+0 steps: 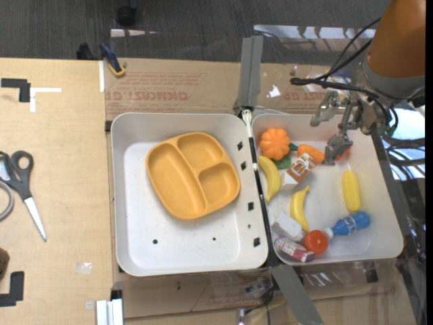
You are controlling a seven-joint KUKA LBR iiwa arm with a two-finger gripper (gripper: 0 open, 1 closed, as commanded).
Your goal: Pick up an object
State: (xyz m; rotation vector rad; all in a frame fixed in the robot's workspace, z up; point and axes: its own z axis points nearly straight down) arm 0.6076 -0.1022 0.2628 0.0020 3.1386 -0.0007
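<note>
Across the wooden worktop [54, 202], two shallow white bins side by side. At upper right, the grey arm [402, 39] with its orange band, reaching over the right bin [389, 208]; the jaws [336, 147] hanging low at that bin's far side, just above an orange carrot-like piece [312, 150], with nothing seen between them (spread or pressed together: cannot tell from this slant). Left bin [128, 202] carrying a yellow divided plate [193, 175], tilted a little toward the centre wall. Right bin crowded: an orange pumpkin [275, 141] at the far left corner, a long banana [270, 176] along the left wall, a yellow corn-like piece [350, 190] toward the right, a smaller banana [300, 207] in the middle, a blue bottle [350, 225] near the front, touching a red ball [315, 241], a small can [292, 250] at the front edge. Out on the left of the worktop, well apart from both bins, grey-handled scissors [26, 188].
</note>
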